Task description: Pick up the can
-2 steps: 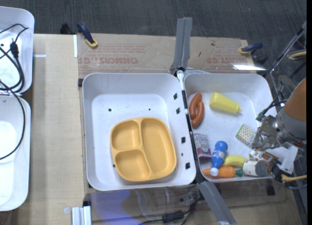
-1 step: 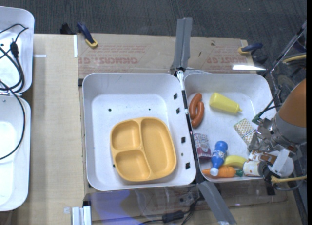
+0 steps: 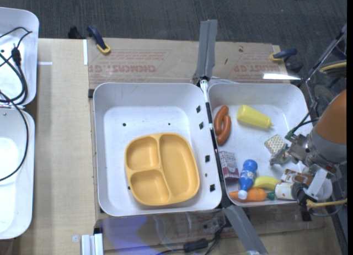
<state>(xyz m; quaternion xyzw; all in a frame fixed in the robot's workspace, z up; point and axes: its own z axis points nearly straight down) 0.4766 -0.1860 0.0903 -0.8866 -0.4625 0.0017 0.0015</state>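
- Nearest to us, along the front wall of the right bin, we see a carrot lying on its side, orange with a green tip pointing right.
- Just behind the carrot we find a banana, and to its left a blue bottle with a white cap, tilted so the cap points down towards the carrot.
- The can lies on its side in the front right corner of that bin, just right of the banana (its label looks white with brown markings, too small for us to read).
- The gripper sits above the right side of the same bin, just behind the can; we see metal parts at the wrist, but we cannot tell how its jaws stand, and we see nothing held in it.
- The arm comes in from the right, its orange band showing above the wrist.
- Just beyond the gripper we see a small speckled block, and farther back a yellow mustard bottle lying on its side.
- Against the left wall of that bin we see a curved sausage and, in front of it, a small printed packet.
- In the left bin we see a yellow divided plate with three compartments, lying flat.
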